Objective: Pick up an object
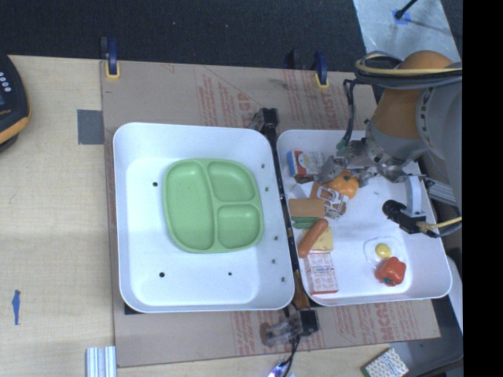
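A: Look at the camera view with me. What do you make of the arm?

B: You can see the arm (pixel 409 108) coming in from the right, orange band above the wrist, bent down over the far part of the right bin (pixel 428 289). The gripper (pixel 344 181) sits low among the items at the bin's upper left.

A: Are its fingers wide or closed on something?

B: You cannot tell from here; the metal parts and the clutter run together. An orange and yellow object (pixel 344 185) lies right at the tip, touching or just under it, but you cannot see it held between fingers.

A: What else lies in that bin?

B: Near the far left corner you have a small red and white packet (pixel 305 163). Below it lie a brown bread-like piece (pixel 306 207), then a carrot (pixel 313 236) lying at a slant over a yellow block (pixel 322 242), and a flat red and white card (pixel 321 273) near the front edge. Toward the right, well apart from those, you see a small yellow piece (pixel 382 250) and, just beside it, a red tomato-like piece (pixel 391 270).

A: And the left bin?

B: You have the left bin (pixel 141 289) holding a green divided plate (pixel 212 205) with three compartments, lying flat in its middle
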Action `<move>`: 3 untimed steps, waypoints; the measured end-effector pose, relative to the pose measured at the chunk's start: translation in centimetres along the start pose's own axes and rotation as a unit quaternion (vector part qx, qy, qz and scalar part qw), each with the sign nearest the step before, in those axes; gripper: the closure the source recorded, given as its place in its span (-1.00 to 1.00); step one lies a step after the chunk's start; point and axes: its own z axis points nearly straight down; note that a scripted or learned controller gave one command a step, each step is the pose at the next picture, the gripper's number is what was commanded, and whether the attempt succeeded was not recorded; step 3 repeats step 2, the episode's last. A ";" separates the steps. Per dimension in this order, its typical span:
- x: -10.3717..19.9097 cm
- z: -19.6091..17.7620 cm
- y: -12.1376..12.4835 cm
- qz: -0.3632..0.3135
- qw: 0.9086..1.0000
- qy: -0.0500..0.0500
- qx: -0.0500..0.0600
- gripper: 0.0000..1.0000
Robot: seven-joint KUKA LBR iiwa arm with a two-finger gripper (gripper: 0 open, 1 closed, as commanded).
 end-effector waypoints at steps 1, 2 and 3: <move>-0.3 -1.4 0.0 0.000 1.000 -0.001 -0.001 1.00; 8.0 -10.6 0.1 -0.001 1.000 0.001 -0.007 1.00; 8.0 -10.6 0.1 -0.001 1.000 0.001 -0.007 1.00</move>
